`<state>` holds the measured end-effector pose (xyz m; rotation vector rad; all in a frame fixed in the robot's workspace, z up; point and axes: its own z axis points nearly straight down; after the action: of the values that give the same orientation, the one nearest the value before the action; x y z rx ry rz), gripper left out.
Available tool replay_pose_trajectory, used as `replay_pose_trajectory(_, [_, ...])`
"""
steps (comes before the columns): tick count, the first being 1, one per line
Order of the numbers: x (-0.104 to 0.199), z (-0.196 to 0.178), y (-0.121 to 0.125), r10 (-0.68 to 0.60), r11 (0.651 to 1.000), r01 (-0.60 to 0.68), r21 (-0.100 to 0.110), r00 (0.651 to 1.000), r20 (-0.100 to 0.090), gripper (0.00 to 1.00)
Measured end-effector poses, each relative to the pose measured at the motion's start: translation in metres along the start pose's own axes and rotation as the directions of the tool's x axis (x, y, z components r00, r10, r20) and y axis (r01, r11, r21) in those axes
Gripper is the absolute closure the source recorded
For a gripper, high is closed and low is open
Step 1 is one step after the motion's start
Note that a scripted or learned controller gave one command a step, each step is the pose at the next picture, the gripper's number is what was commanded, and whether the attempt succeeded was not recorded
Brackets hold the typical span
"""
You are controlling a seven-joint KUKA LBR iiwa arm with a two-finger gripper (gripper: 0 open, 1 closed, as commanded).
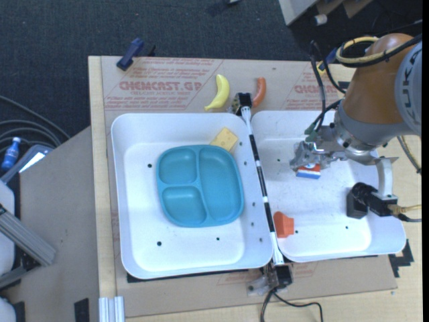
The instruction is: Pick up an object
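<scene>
My gripper (307, 159) reaches from the right into the right bin (335, 243) and hangs low over its back-left part. Just under and in front of it lies a small red, white and blue object (309, 174), partly covered by the gripper. Whether the gripper touches it cannot be made out. An orange block (283, 225) sits at the right bin's left edge, near the front. In the left bin (134, 233) a blue divided plate (199, 184) lies in the middle, with a yellow block (224, 139) at its back right corner.
Behind the bins, a yellow banana (218, 93) and an orange object (259, 92) lie on the bench. A blue clamp (130, 54) sits at the bench's back left corner. A black clip (242, 102) holds the bins' shared rim at the back.
</scene>
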<state>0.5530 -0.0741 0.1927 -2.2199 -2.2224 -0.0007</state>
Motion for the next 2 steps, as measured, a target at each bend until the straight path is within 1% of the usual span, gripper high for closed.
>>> replay_pose_trajectory(1, [0.040,-0.056,-0.046,0.000,1.000,0.000,0.001,1.000,0.000,1.00])
replay_pose_trajectory(2, [0.075,-0.069,-0.066,0.000,1.000,0.000,0.003,1.000,0.000,1.00])
